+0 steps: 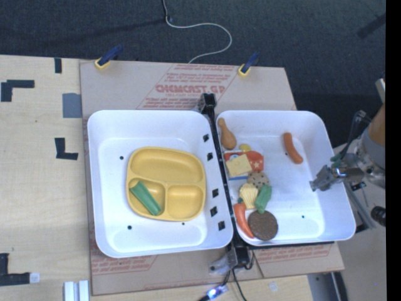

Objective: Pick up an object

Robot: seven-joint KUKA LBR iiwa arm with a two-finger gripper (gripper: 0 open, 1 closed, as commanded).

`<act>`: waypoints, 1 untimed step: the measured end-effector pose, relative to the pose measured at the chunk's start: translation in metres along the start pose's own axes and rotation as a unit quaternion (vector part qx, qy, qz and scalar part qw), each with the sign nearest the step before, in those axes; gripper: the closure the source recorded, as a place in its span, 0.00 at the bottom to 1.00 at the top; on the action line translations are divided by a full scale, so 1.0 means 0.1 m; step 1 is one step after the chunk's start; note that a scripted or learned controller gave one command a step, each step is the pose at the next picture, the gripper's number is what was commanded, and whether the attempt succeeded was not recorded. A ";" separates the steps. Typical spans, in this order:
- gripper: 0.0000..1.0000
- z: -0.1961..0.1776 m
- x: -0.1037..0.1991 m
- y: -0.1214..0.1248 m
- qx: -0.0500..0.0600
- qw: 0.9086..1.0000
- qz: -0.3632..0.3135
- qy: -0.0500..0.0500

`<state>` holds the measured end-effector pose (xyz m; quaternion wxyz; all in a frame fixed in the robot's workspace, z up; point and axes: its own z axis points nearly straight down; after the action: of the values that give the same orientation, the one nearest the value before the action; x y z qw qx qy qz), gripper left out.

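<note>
The right bin [313, 221] holds several toy foods along its left side: a brown drumstick [225, 133], a yellow cheese slice [237, 166], a red piece [255, 160], a tan cracker [257, 180], a green pickle [264, 196], an orange carrot [242, 218] and a round brown patty [262, 225]. An orange sausage [292, 148] lies apart, nearer the middle. My gripper [324, 180] hangs over the bin's right side, just inside the rim, well to the right of all the food and about 70 px below-right of the sausage. It touches none of them.
The left bin [106, 168] carries a yellow divided plate [182, 168] with a green toy vegetable [146, 197] in its lower-left section. Both bins rest on a cardboard sheet [182, 86]. A white cable [207, 33] runs across the dark floor behind.
</note>
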<state>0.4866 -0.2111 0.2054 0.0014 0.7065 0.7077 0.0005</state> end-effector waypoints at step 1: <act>1.00 -0.20 0.00 0.01 0.001 1.000 0.000 0.000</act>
<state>0.4871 -0.2107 0.2253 0.0004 0.7066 0.7076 0.0001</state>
